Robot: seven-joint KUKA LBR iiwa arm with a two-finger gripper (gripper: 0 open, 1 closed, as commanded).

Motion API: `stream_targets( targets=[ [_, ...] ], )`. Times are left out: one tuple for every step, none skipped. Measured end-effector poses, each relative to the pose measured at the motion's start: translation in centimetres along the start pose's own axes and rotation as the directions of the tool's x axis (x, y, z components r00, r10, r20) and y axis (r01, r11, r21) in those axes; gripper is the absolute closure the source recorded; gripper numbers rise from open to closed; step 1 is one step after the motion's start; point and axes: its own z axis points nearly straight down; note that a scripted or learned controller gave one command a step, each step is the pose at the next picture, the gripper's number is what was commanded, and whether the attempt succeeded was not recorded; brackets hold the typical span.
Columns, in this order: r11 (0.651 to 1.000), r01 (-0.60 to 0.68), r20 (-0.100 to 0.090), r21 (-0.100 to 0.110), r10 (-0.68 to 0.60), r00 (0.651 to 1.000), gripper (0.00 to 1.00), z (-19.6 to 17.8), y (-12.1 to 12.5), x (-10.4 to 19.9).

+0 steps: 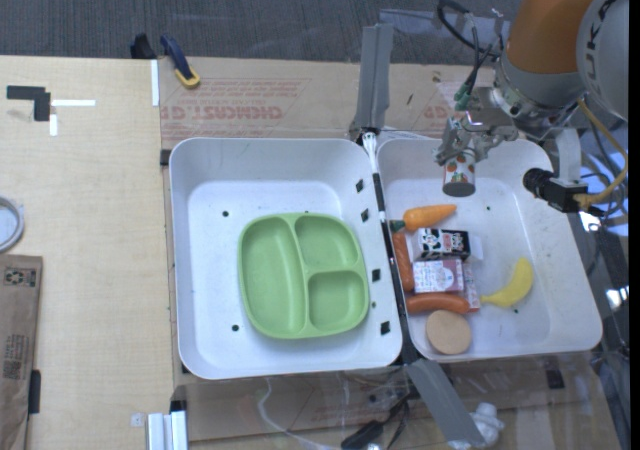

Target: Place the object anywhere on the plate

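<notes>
A: Claw point(460, 160) above the right bin's point(560, 333) far end, closed on a small patterned can point(459, 175) hanging between its fingers.

B: Plate?

A: Green plate point(303, 276) in the left bin point(200, 238), well apart from the can.

B: Handling?

A: Probably light, stiff, smooth-sided (slip risk). Grip sits at its top; lower on the body would seem safer.

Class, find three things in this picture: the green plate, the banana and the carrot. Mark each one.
green plate point(268, 268), camera view, floor of its large left compartment.
banana point(512, 284), camera view, middle of its curved body.
carrot point(430, 215), camera view, middle of its orange length.
</notes>
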Motion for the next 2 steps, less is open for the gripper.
stream_targets(
  targets=[
    [0.996,-0.089,0.000,-0.001,0.089,0.996,1.00,-8.8,-3.2,-2.1],
    [0.972,0.233,0.000,0.000,-0.233,0.972,1.00,-13.2,-8.1,2.6]
  ],
)
